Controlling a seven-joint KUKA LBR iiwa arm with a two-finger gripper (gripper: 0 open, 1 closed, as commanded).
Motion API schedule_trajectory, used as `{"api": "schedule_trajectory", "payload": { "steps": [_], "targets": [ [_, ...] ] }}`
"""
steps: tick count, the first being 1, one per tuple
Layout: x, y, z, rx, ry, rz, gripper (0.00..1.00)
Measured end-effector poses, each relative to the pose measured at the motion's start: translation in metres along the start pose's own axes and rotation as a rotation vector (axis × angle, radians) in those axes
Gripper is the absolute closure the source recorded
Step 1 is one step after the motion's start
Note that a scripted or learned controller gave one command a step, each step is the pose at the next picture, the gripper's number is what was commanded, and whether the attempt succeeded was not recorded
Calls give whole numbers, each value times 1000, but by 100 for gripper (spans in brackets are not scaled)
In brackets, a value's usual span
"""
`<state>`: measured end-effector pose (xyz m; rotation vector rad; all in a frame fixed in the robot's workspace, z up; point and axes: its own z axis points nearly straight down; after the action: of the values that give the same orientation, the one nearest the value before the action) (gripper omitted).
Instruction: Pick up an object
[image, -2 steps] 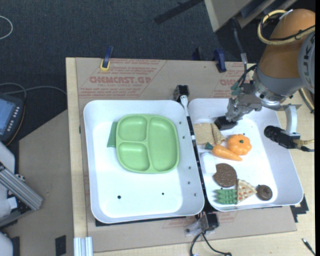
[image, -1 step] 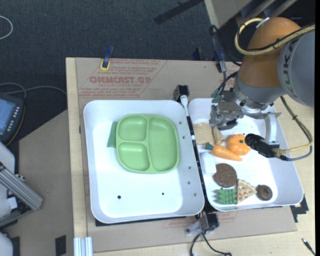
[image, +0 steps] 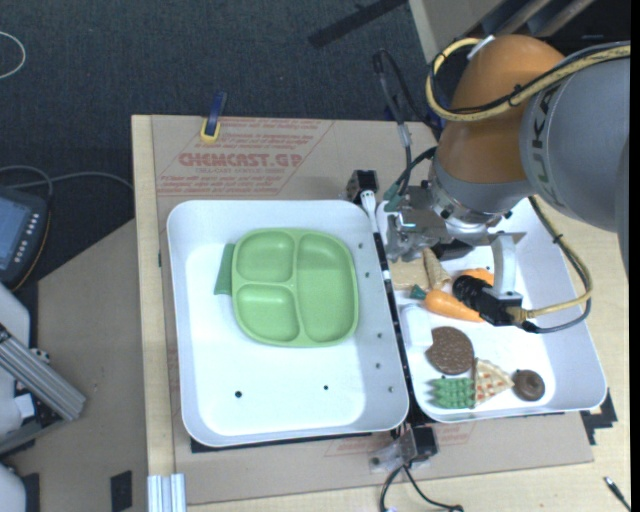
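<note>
My gripper (image: 428, 262) hangs over the far left part of the right bin (image: 570, 340), below the grey wrist with the orange band. Just under it lies an orange toy carrot (image: 438, 301), pointing left. Toward the front of that bin sit a brown round patty (image: 450, 350), a green ridged piece (image: 452, 392), a pizza slice (image: 490, 380) and a small brown donut (image: 527, 384). Another orange piece (image: 480, 275) peeks out behind the wrist. The arm hides the far part of this bin.
The left bin (image: 200, 380) holds a green divided plate (image: 296, 286) in its far half. A raised white rim (image: 388, 300) separates the two bins. Cardboard (image: 250, 150) lies beyond the bins, with a yellow-and-blue clamp (image: 212, 122) on its far edge.
</note>
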<state>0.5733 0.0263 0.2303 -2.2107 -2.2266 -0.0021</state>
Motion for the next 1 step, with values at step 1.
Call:
{"api": "schedule_trajectory", "payload": {
  "steps": [1],
  "targets": [
    [35, -21, 8, 2, -2, 3, 100]
  ]
}}
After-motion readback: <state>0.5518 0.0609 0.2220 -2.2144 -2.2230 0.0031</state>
